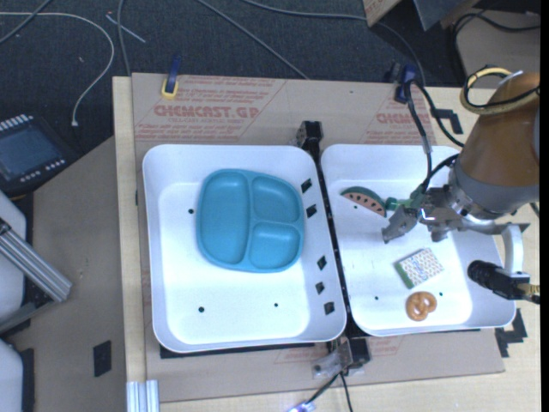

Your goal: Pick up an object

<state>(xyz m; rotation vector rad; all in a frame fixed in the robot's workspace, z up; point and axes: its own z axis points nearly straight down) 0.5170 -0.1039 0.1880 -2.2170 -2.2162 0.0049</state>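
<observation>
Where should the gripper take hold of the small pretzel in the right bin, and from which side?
Grip the pretzel across its outer edges, coming straight down from above. It lies flat on the right bin floor, apart from the patterned square, so its sides look free.

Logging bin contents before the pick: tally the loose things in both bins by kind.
Blue divided plate, left bin: 1
Watermelon slice toy, right bin: 1
Pretzel, right bin: 1
Patterned flat square, right bin: 1
Total: 4
</observation>
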